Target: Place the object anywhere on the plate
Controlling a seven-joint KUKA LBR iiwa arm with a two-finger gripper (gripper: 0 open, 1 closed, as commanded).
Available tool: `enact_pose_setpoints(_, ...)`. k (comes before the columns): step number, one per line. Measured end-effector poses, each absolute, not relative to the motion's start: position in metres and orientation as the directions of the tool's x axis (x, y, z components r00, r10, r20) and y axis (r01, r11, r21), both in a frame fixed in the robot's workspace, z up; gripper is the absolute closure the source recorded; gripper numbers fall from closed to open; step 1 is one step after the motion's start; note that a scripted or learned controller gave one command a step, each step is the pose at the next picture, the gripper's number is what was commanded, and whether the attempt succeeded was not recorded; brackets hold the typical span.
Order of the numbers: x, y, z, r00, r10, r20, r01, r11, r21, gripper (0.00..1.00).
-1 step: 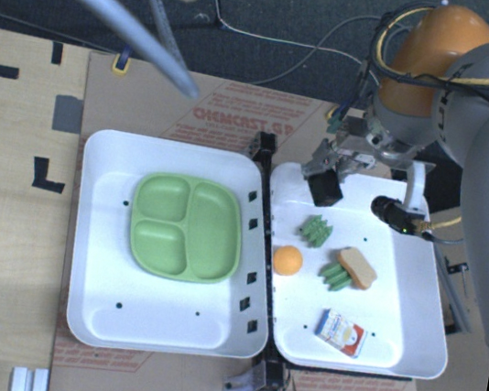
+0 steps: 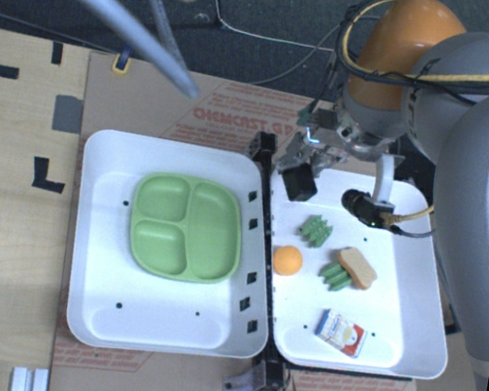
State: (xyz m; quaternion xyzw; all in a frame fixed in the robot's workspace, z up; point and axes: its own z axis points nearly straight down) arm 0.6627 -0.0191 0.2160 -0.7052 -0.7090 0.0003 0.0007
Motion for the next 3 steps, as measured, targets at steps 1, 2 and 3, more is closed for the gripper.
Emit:
enact_pose_setpoints(1,0.663,0.038,0.210,-0.006,1.000,0.001,1.000,0.006,-0.003,1.00)
enact_pose_setpoints(2,0.653,0.094,0.203,-0.006,1.000,0.001,1.000,0.006,-0.004,1.00)
enact_pose_setpoints(3,0.654,0.091,0.203,-0.002,1.000,-0.001,1.000,0.002,-0.003,0.00)
